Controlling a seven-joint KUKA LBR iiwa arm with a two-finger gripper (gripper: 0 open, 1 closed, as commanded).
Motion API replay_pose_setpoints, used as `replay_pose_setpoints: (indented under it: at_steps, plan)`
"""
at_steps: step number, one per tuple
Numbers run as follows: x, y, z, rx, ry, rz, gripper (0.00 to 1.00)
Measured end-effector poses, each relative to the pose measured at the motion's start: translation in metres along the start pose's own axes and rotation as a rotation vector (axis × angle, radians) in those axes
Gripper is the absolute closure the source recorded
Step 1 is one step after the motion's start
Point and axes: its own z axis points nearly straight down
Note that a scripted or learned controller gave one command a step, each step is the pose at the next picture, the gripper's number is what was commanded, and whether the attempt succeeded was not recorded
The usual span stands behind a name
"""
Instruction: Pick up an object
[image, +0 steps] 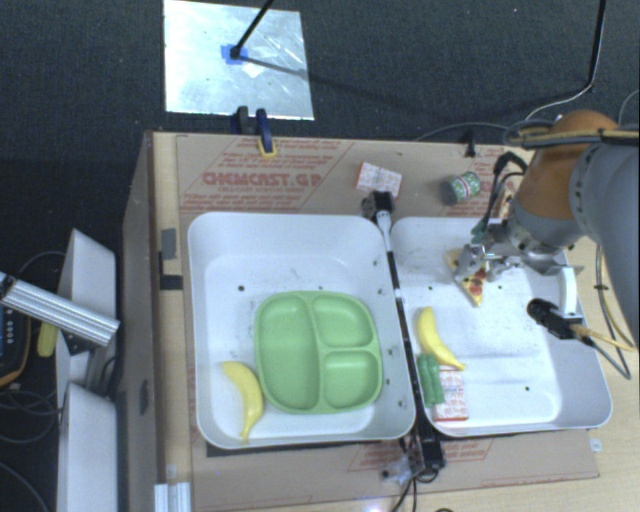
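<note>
My gripper (480, 256) is over the far part of the right bin (530, 385), reaching in from the right. A small pizza-slice toy (472, 286), yellow with red, lies directly under it and touches or nearly touches the gripper's tip. A yellow banana (436, 340) lies by the divider in the right bin. Below it sit a green stick-shaped item (429, 380) and a red-and-white packet (452, 397). In the left bin (215, 260) are a green divided plate (318, 350) and a second banana (245, 395) at its lower left.
On the bench behind the bins stand a small green-grey can (462, 187) and a white-and-red card (378, 179). A blue clamp (263, 130) grips the bench's far edge. The bins' raised rims meet along the middle divider (395, 290).
</note>
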Motion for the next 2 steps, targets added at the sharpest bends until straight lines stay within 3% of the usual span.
replay_pose_setpoints:
  at_steps: [1,2]
  plan:
    - [0.0993,-0.0801,-0.0895,-0.004,0.001,-0.001,1.00]
    - [0.0983,-0.0808,-0.0888,-0.003,0.000,0.001,0.00]
